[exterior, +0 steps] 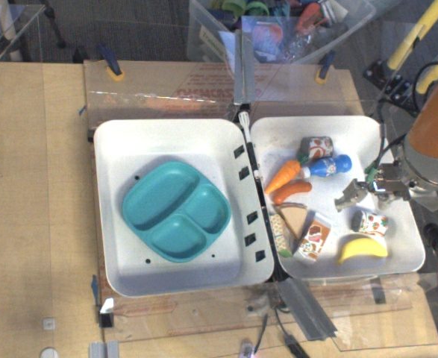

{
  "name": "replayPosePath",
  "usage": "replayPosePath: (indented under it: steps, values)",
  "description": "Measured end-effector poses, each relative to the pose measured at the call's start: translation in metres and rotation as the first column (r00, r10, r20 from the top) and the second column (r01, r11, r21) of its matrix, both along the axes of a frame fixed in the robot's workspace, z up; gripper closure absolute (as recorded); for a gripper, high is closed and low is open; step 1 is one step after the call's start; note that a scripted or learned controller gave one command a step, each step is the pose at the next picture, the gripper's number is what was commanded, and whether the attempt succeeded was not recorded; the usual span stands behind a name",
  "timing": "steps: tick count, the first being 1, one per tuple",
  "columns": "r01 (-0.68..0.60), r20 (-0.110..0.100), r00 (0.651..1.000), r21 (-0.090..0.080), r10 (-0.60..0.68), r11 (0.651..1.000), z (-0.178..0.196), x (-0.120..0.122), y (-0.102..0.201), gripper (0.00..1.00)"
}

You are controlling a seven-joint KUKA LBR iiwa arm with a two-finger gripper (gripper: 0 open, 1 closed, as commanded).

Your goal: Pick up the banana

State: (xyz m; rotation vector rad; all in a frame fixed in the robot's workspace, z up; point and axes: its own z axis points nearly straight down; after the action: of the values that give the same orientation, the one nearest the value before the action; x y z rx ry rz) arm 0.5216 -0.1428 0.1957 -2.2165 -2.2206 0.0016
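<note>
The yellow banana lies in the right bin near its front right corner.

A small printed cup sits just behind it — the gripper hangs over that cup, and I cannot tell how wide its jaws are. A little carton is near the banana's left, with a carrot and a blue bottle farther back. The left bin holds a teal tray.

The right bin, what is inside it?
The right bin holds a banana, a carrot, a blue bottle, a small can and a printed cup. The end effector hangs above, covering some floor.
</note>
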Motion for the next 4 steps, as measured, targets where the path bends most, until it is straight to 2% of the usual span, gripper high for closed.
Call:
replayPosePath:
  steps: [1, 2, 3, 4]
  values:
    - [0.022, 0.04, 0.999, -0.008, -0.022, 1.0, -0.0787, -0.0207, -0.0428, 0.0]
    - [-0.155, 0.061, 0.986, -0.042, 0.157, 0.987, -0.0842, -0.0256, -0.0407, 0.0]
    - [-0.313, 0.057, 0.947, -0.05, 0.316, 0.948, -0.0843, -0.0244, -0.0481, 0.0]
    - [-0.476, 0.045, 0.877, -0.064, 0.479, 0.877, -0.0843, -0.025, -0.0464, 0.0]
